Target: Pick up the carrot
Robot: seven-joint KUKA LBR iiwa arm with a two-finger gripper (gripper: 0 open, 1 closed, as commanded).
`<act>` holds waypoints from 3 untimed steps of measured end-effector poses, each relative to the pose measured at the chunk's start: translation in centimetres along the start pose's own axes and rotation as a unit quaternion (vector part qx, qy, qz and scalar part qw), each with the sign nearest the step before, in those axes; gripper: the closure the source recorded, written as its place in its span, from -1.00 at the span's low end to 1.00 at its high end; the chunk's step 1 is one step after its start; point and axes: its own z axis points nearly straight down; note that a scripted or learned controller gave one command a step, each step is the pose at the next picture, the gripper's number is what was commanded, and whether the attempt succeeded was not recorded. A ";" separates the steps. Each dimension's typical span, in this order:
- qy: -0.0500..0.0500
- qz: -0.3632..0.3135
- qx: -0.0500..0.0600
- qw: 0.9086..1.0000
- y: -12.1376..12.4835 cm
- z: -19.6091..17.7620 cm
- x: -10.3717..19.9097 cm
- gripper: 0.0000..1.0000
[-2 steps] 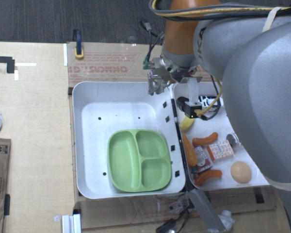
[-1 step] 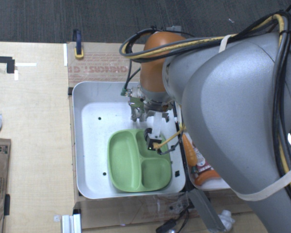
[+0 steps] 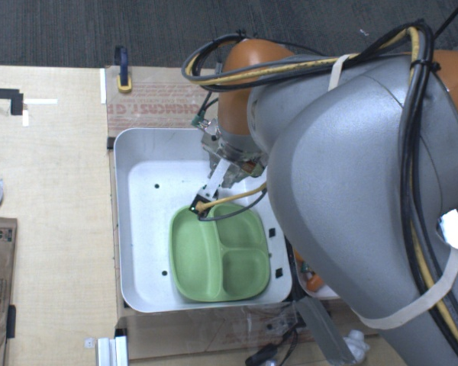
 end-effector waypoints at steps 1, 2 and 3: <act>-0.001 0.168 0.000 0.986 -2.6 -11.2 -3.4 1.00; 0.000 0.244 0.000 0.970 -0.3 -25.7 -7.6 1.00; 0.000 0.329 0.000 0.944 -0.3 -28.0 -10.3 1.00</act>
